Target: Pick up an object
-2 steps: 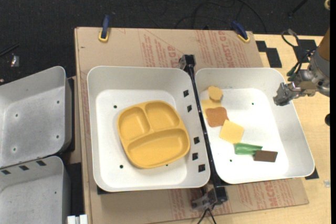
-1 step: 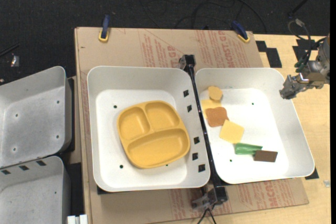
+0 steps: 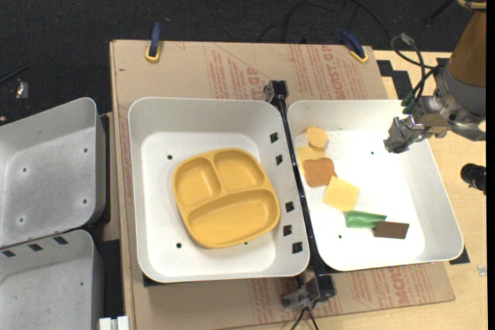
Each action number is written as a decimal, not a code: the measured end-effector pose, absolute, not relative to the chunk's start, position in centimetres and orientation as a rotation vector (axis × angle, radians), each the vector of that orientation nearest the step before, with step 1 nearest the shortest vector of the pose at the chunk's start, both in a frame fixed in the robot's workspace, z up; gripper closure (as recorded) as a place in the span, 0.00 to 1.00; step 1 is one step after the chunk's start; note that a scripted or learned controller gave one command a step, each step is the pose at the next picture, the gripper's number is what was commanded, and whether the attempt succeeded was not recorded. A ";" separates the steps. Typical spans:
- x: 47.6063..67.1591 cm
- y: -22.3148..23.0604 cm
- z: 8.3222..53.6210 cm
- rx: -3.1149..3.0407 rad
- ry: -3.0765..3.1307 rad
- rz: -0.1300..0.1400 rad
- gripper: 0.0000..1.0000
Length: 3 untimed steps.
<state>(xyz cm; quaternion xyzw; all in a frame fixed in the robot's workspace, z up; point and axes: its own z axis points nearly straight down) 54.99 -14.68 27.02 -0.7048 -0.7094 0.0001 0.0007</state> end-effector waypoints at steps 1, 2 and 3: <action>55.3 -9.8 25.5 -2.212 -2.228 -0.001 1.00; 55.2 -4.1 24.1 -2.211 -2.229 0.000 1.00; 55.5 1.2 24.9 -2.212 -2.230 -0.003 1.00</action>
